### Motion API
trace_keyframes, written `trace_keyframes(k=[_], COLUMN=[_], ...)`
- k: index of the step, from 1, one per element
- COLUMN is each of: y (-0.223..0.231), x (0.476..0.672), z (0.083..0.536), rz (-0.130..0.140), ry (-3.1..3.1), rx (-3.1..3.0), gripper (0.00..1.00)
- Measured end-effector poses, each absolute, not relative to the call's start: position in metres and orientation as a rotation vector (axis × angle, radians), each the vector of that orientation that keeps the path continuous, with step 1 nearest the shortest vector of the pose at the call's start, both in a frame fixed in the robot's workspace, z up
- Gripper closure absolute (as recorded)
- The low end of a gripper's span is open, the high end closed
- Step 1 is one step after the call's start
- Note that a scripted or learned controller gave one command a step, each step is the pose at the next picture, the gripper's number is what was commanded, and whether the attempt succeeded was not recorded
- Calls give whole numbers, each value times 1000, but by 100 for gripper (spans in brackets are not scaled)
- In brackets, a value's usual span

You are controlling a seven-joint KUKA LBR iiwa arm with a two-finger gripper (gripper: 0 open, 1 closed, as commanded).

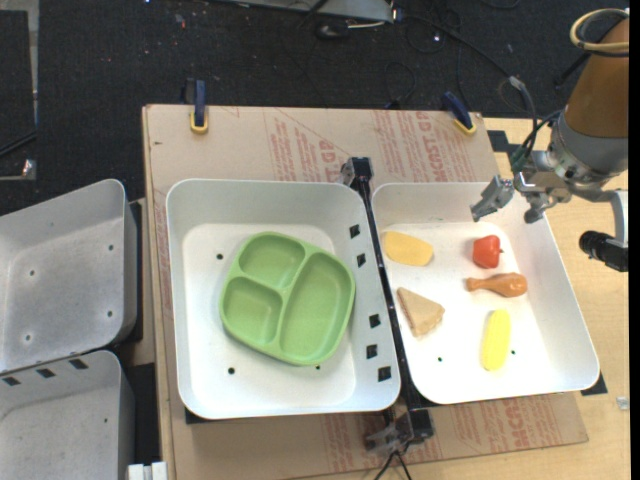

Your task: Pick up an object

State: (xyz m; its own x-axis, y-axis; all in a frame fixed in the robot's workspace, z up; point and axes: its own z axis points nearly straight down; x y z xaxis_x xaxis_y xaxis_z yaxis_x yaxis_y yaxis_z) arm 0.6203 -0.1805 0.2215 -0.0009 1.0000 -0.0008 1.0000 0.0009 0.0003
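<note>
Over on the left bin [190, 368] I see a green divided plate [288, 297] lying flat near the middle. Across the divider, the right bin [560, 358] holds five food pieces, all apart from one another — a pale yellow oval [408, 249], a tan wedge [421, 313], a red tomato [487, 251], an orange drumstick [497, 285] and a yellow banana-like piece [495, 340]. Above that bin's far right corner hangs my end effector [515, 197], fingers spread, nothing between them — the tomato is the nearest piece to it.
</note>
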Motion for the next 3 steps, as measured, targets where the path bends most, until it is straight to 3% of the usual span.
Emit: trace_keyframes(k=[2,3], y=[-175,-178], x=[620,624], z=[123,125], rz=[1,10], ry=[2214,2204], rx=[2213,2208], gripper=[0,0])
